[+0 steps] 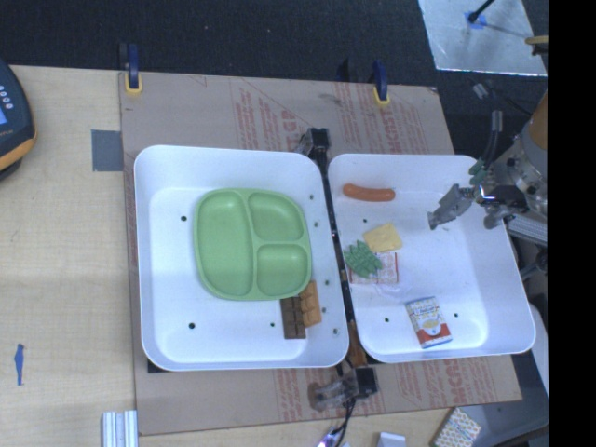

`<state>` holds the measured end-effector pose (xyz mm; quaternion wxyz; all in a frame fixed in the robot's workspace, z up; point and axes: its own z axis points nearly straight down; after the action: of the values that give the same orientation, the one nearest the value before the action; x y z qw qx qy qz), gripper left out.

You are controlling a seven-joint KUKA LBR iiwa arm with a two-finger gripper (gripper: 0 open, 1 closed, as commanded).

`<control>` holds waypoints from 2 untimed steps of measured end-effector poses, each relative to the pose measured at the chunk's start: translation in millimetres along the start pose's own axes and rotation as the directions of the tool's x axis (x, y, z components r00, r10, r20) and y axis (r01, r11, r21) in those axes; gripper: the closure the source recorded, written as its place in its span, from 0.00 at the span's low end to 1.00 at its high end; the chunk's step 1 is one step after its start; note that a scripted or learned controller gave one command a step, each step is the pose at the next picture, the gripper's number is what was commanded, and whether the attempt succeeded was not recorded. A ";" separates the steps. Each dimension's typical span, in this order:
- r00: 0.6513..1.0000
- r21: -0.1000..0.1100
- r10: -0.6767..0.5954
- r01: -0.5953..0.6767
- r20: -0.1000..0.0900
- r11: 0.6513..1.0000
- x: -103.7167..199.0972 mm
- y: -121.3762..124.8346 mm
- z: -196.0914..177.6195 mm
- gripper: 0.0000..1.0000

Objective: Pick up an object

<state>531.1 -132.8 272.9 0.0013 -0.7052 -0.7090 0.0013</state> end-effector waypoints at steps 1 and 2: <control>1.000 0.005 -0.006 0.006 -0.001 1.000 48.0 42.3 86.2 0.00; 1.000 0.009 0.001 -0.001 0.000 1.000 41.1 46.2 187.3 0.00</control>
<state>576.4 -91.5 85.5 0.0044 -0.7054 -0.7088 0.0042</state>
